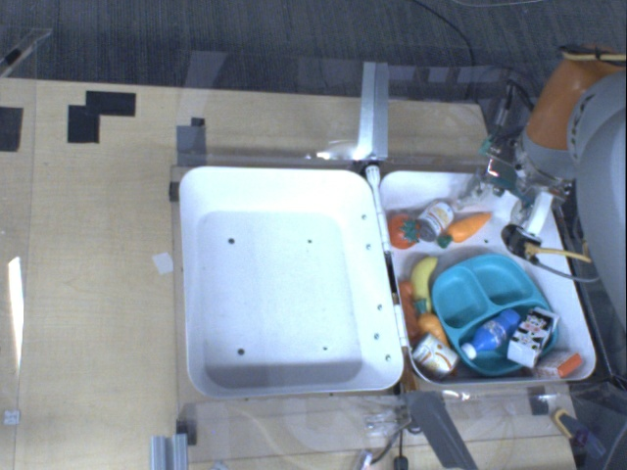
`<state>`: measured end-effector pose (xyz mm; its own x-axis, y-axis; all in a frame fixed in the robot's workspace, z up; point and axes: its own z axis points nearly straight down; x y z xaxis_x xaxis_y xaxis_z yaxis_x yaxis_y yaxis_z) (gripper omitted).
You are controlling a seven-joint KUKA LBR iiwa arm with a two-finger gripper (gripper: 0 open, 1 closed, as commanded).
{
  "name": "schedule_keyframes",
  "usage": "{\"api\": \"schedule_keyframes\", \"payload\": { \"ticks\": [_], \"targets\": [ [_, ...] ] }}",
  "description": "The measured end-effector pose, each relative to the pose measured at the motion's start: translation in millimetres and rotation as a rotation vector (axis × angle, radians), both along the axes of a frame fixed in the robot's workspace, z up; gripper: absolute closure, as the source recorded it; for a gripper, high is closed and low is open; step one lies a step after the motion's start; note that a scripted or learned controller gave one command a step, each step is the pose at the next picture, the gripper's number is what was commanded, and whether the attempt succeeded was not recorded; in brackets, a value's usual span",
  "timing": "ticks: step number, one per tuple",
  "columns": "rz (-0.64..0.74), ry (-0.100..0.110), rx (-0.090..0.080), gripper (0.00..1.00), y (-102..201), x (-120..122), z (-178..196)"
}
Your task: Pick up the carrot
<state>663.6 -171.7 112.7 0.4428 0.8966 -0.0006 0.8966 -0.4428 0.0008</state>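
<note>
My hand [502,186] hangs over the right bin's [578,306] far corner; whether it is spread, I cannot tell. The smooth, tapered orange carrot [466,226] lies just beside it, touching a small jar [434,219], behind the glossy blue divided plate [495,292].

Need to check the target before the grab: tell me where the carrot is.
The carrot lies in the right bin, near its far edge, beside a small jar and just beyond the blue divided plate.

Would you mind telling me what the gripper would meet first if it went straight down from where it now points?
Probably the carrot, lying just left of and below the gripper; depth is unclear, so it might meet the right bin floor beside it.
</note>
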Motion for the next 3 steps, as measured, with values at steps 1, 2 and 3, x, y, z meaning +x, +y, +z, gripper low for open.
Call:
{"api": "schedule_keyframes", "payload": {
  "ticks": [1, 2, 3],
  "targets": [
    [-0.051, -0.006, -0.001, 0.00, 14.5, -34.2, -26.2],
    [-0.044, -0.012, 0.001, 1.00, 16.7, -31.1, -15.6],
    [-0.203, -0.002, 0.001, 1.00, 66.1, -11.1, 65.0]
  ]
}}
